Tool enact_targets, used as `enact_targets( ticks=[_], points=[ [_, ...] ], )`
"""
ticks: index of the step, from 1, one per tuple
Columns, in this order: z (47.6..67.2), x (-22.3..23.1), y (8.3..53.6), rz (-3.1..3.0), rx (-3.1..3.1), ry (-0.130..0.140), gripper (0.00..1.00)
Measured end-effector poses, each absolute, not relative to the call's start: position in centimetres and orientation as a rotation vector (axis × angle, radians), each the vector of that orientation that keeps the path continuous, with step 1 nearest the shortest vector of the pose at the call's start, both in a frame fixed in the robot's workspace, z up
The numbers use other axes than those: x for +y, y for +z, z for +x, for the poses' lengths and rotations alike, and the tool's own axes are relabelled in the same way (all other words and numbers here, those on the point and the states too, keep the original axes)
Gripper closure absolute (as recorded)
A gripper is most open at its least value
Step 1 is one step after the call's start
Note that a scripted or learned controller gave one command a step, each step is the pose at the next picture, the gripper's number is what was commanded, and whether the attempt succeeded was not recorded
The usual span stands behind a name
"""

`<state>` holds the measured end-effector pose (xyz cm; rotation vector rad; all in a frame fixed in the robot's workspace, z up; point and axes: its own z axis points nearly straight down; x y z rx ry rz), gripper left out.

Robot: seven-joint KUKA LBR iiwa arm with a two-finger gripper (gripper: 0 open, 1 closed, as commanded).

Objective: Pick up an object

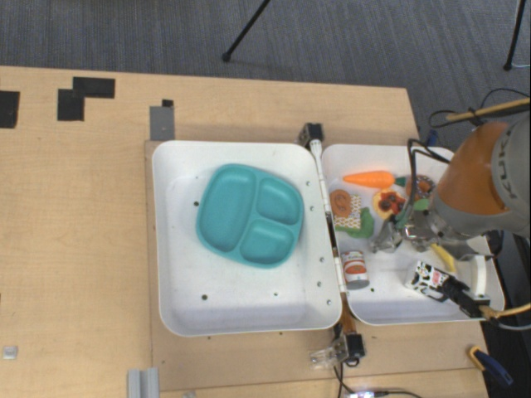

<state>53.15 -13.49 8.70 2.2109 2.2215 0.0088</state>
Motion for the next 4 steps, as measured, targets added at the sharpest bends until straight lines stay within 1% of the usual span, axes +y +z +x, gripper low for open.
enact_targets(
  ticks=[1,2,3,4],
  points=[
    [59.4,-19.5,8.9,2.217,2.243,0.026,0.00],
    [59.6,-20.0,10.2,2.199,2.234,0.022,1.00],
    [59.5,-14.4,17.1,2.212,2.226,0.006,1.00],
    [64.6,-9.0,19.2,2.211,2.228,0.005,1.00]
  ],
)
